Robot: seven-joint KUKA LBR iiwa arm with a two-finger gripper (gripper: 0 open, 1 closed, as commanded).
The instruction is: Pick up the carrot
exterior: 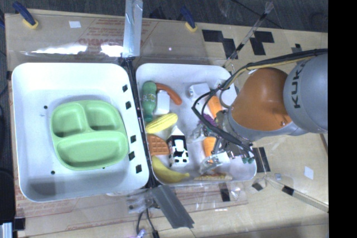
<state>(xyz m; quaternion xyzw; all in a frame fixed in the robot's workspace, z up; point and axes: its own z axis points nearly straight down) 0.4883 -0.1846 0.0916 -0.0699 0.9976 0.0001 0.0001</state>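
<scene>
Hand (215, 158) hovers by carrot (209, 145), beside toy cow (178, 150)

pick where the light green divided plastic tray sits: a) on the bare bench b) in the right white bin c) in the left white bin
c, since the light green divided plastic tray lies flat in the left white bin, apart from the toys crowding the other bin.

Arm (304, 97) enters from the right, grey link with orange band (262, 100) above the wrist, wrist pitched down and left. Black cables loop off the wrist's left side. Gripper (215, 156) sits low at the arm's lower left end, pointing down; finger state not resolvable from this angle.
</scene>
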